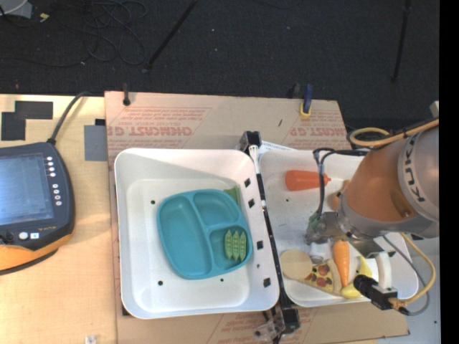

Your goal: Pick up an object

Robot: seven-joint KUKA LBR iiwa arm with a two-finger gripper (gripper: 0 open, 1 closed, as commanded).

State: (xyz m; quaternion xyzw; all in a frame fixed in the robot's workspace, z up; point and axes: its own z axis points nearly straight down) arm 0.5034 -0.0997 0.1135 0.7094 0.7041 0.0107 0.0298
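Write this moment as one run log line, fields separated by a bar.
arm: over right white bin | gripper: low in bin, fingers unclear | nearest: orange toy carrot | left bin: teal divided plastic plate, green pea pod

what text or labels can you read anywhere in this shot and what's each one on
"CHEMC25T" or close, in red print that reads upside down, on the cardboard sheet above the left bin; the letters are blurred, so the spelling is unsure.
The same red print repeats on the cardboard above the right bin, also blurred.
"KU", the start of a brand name, on the arm; the rest is cut off.
The handheld pendant's screen and buttons: too small to read.
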